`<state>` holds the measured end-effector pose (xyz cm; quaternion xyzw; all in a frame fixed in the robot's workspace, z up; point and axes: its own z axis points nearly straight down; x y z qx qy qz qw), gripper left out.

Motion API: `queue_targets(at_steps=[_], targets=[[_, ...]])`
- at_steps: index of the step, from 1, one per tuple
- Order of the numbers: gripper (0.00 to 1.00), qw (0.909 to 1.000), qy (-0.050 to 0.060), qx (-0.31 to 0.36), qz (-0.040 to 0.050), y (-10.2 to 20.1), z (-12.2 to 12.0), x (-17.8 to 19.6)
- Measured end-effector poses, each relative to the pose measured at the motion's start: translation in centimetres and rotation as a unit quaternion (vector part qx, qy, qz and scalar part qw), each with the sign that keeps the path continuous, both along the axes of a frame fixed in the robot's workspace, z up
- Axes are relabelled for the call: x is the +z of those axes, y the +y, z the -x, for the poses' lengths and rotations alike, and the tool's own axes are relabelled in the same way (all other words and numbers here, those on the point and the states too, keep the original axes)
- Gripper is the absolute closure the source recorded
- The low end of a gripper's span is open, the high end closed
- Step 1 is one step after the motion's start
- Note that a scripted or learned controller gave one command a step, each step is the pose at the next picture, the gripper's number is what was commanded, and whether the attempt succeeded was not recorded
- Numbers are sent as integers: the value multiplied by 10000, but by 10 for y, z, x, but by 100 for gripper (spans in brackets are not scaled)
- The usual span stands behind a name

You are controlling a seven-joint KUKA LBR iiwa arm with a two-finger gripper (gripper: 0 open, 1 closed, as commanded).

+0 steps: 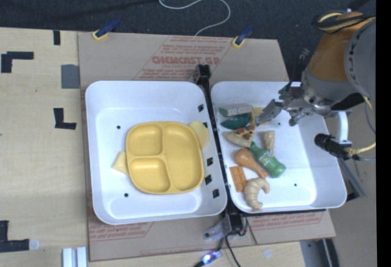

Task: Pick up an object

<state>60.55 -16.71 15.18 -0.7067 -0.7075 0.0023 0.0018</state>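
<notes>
**Toy food heap in right bin, nothing gripped yet**

Nearest in the right bin (305,198): a croissant (255,191), tan, curved, lying free near the near-left corner. Likely hollow plastic, light and stiff, a bit slick; take it across the narrow middle of the curve. Just left of it a small orange strip (237,178), flat, poor target.

Next out: a drumstick (249,160) touching a green bottle (267,159), the two lying crossed. Both probably light, hard, rounded, so they may roll or squirt out of a pinch; grip bottle across its body, drumstick on the thin end.

Farther: a pizza slice (240,135), flat and thin, hard to get under. A small beige piece (267,139) just right of it. Beyond, a dark green item (236,120) and a pale packet (236,110) against the left wall, crowded, little room for jaws.

Gripper (273,112) hangs over the far part of the right bin, near the packet end of the heap. Jaws look spread apart, nothing between them.

Left bin (101,101) holds a yellow divided plate (165,157), wide, rigid, rim grip only. Both bins sit on the worktop (36,137).

Best pick by my call: croissant, it's isolated.
</notes>
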Motion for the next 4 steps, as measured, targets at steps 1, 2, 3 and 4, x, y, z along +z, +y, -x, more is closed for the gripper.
queue_targets(at_steps=[1, 2, 3, 4], targets=[[0, 10000, 0, 9, -1, 0, -8, -50], [0, 10000, -36, 5, 7, 0, -10, -65], [100, 10000, -67, 14, -22, 3, -13, -52], [100, 10000, -40, 4, -2, 4, -19, -8]])
